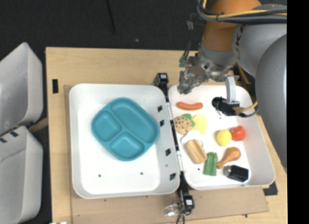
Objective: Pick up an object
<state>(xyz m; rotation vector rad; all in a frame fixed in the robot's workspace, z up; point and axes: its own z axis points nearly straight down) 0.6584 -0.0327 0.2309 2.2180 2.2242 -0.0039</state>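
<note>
Approach step — gripper hovers over right bin's far-left corner, just above the toy sausage; finger state: cannot tell — next, descend onto it

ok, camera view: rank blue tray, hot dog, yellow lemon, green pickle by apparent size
1. blue tray, by far
2. hot dog
3. green pickle and yellow lemon look about alike; not ranking them

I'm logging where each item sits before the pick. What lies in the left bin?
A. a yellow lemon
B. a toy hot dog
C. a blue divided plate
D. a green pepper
C: the blue divided plate lies alone in the left bin, while the toy foods are gathered in the right bin.
</note>
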